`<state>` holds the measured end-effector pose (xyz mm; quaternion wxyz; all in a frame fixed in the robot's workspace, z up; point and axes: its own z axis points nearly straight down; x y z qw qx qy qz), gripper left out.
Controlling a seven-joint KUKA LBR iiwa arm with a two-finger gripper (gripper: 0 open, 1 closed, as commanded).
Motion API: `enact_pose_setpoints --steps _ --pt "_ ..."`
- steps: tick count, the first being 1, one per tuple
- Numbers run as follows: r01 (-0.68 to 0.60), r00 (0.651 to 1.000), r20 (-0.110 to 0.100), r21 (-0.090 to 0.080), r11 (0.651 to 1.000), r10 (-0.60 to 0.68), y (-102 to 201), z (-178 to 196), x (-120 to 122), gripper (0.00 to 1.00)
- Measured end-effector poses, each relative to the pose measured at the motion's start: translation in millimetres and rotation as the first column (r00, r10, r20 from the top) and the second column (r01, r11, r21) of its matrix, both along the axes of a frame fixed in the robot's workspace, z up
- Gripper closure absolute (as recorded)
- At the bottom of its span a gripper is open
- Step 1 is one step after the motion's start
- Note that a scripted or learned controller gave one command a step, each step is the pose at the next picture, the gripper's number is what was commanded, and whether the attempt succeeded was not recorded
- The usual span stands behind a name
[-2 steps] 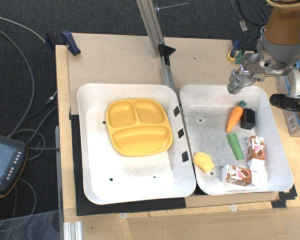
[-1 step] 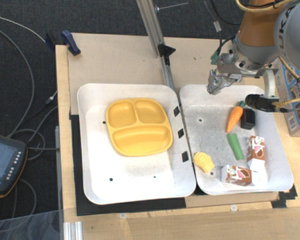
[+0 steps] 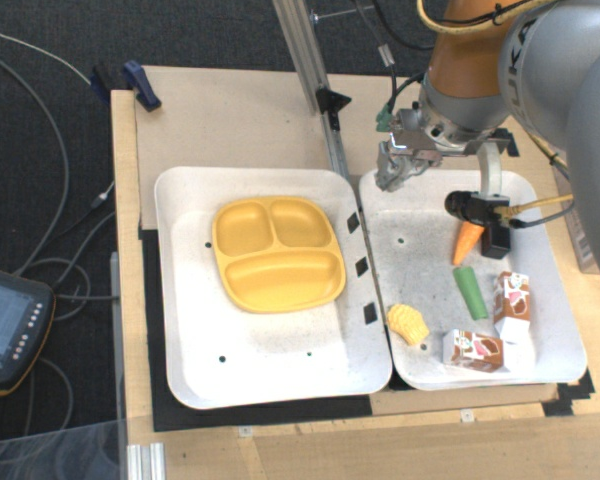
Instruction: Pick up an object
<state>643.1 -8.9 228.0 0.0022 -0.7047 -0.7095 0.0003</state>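
Note:
The right bin [image 3: 420, 268] holds an orange carrot [image 3: 467, 241], a green stick-shaped piece [image 3: 470, 293], a yellow corn cob [image 3: 407, 323] and two small brown-and-white cartons [image 3: 515, 298] [image 3: 477, 349]. My gripper [image 3: 391, 175] hangs over the bin's far left corner, well away from all of them. The carrot is the closest, to the gripper's right and nearer the camera. I see nothing in the gripper.
A yellow divided plate [image 3: 277, 251] lies in the left bin [image 3: 190, 358]. A black fitting with a yellow cable [image 3: 485, 211] sits just above the carrot. A metal post [image 3: 305, 48] rises behind the wall between the bins. A blue clamp [image 3: 140, 81] sits at the bench's far left corner.

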Motion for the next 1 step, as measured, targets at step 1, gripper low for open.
enact_pose_setpoints --steps 1 --pt "0.001 1.000 0.005 -0.001 1.000 -0.001 45.9 -0.3 10.8 1.00"
